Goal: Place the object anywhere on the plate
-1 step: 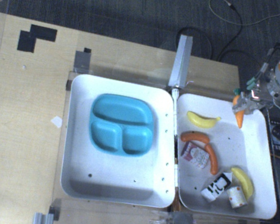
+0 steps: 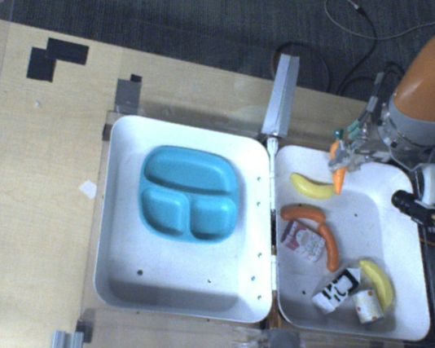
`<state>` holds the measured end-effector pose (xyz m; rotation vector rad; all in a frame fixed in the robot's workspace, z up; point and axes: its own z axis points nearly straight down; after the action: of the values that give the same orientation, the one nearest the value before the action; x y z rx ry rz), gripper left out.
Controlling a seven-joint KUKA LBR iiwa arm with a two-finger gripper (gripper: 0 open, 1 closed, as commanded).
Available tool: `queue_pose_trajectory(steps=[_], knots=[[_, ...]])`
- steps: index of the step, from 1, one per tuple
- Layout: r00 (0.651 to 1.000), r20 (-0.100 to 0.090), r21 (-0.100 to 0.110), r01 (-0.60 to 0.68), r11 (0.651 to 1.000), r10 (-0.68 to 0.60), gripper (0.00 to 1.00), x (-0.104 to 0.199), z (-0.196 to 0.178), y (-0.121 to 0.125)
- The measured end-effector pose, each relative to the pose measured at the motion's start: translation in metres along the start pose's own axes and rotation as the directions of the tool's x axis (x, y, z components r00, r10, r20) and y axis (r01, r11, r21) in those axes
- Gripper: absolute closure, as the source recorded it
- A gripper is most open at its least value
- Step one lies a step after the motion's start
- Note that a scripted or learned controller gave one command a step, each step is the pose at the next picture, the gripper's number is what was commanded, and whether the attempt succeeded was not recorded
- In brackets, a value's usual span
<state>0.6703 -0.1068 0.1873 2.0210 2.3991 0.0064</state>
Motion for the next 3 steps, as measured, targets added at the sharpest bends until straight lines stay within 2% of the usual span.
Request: queue_pose_trajectory(steps=[1,2,3], knots=[[0.988,-0.001,0.001,-0.155,0.988,0.155,1.0,0.102,0.001,-0.017],[0.993,-0.002,0.0,0.115,0.993,-0.115,1.0,0.169,0.001,-0.023],[0.999,-0.001,0.0,0.047,0.999,-0.047,1.0,0.136,-0.034,-0.016]])
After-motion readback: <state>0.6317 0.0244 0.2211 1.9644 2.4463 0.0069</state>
